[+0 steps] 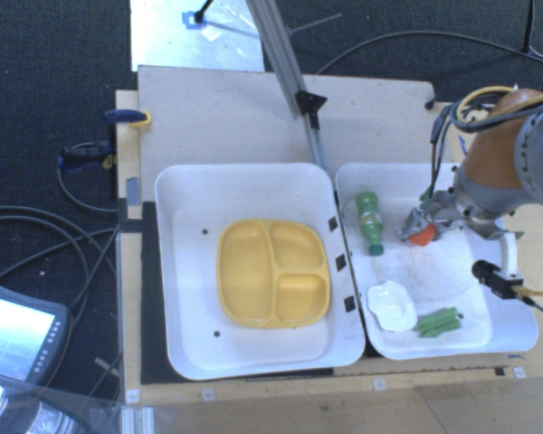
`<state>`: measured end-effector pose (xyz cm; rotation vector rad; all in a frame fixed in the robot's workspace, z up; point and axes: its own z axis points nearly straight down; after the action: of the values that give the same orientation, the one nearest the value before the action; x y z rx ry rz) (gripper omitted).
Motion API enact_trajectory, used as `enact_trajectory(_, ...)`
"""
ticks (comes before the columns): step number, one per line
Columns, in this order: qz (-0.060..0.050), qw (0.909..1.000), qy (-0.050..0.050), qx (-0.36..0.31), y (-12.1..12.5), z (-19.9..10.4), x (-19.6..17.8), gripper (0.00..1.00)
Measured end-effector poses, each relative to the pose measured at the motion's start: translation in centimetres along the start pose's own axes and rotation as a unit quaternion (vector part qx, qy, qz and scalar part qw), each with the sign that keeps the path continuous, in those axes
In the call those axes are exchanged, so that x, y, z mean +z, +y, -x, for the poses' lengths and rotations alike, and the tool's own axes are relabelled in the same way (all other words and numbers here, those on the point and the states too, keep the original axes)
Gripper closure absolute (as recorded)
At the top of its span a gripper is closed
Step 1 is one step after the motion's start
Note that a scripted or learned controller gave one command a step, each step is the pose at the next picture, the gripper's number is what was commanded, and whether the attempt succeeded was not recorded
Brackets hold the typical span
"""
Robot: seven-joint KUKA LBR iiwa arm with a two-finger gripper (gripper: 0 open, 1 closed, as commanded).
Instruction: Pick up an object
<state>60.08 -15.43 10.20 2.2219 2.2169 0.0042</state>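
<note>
Tabletop: pale beige board (253, 116) filling the middle of the frame, bearing both bins.
Left bin: shallow white plastic bin (185, 269), centre-left of the frame.
Right bin: shallow white plastic bin (516, 328), centre-right, touching the left bin.
Arm: grey arm with an orange band (502, 156) reaching in at the right edge, over the right bin.
Tray: yellow three-compartment plastic tray (273, 271) lying flat in the left bin's middle.
Bottle: green plastic bottle (370, 222) lying in the right bin's upper left.
White piece: small white lumpy object (392, 305) in the right bin's lower left.
Green piece: small green bean-like object (439, 322) just right of the white piece.
Gripper (419, 231): low in the right bin's upper middle, fingers closed around a small orange-red object (422, 236).
</note>
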Motion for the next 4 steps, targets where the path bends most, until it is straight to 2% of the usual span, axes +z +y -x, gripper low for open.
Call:
enact_trajectory(2,0.002,1.0000,-0.001,-0.005,0.2,-0.6,-12.5,1.00)
enact_trajectory(3,0.002,1.0000,-0.001,-0.005,0.5,-0.3,-16.9,1.00)
enact_trajectory(4,-0.001,1.0000,0.001,-0.007,1.3,-6.2,-16.8,1.00)
